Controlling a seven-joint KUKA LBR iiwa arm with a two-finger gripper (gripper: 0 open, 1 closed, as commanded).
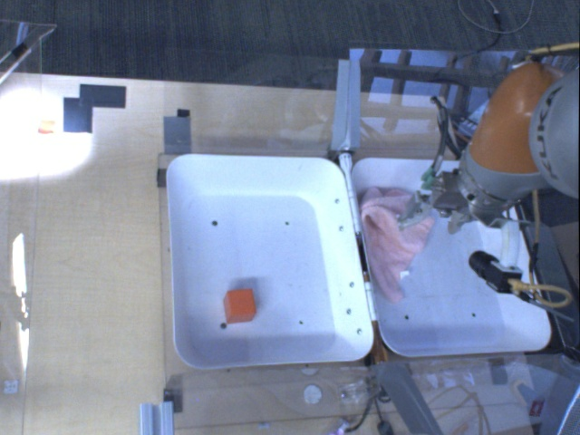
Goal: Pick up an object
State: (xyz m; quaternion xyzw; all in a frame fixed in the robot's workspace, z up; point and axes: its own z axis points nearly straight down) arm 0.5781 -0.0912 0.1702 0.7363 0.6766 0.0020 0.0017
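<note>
Orange block [240,305]: near-left floor of the left bin [195,243], squarish with no clear long axis, open floor on all sides. Pink cloth [391,234]: right bin [471,333], against its left wall, long axis near-to-far; hand [433,205] at its far end, grip state indiscernible.

robotics lab | wooden bench [91,270] | two white bins [195,188] | cabling [494,12]

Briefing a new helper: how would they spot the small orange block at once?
Look at the left white bin. Near its front-left corner sits the orange block, alone on the floor. It is small, hard-edged and bright, unlike the limp pink cloth in the right bin.
</note>
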